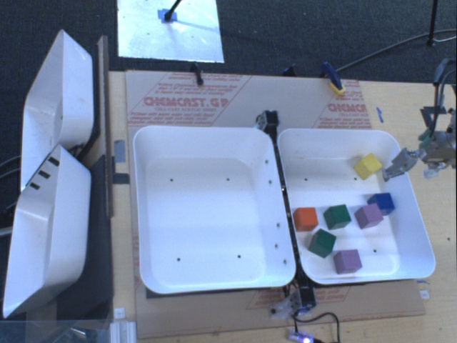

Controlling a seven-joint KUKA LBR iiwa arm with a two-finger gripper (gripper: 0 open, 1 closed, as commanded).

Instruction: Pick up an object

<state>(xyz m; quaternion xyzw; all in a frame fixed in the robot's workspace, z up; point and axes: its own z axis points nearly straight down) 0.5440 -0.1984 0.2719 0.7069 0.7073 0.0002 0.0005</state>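
Note:
Several small blocks lie in the right bin [427, 257]: a yellow one [368, 166] at the back, a blue one [383, 203], a light purple one [368, 215], a green one [337, 216], an orange one [305, 219], a darker green one [322, 243] and another purple one [347, 261] at the front. My gripper [401, 163] hangs over the bin's right rim, just right of the yellow block and above the blue one. Nothing visible is held in it.
The left bin [207, 213] adjoins the right one along a black divider. Two spare white bins [53, 191] lean at the far left. A metal sheet [170, 20] lies at the back, and a blue and yellow clamp [333, 81] sits on the board's far edge.

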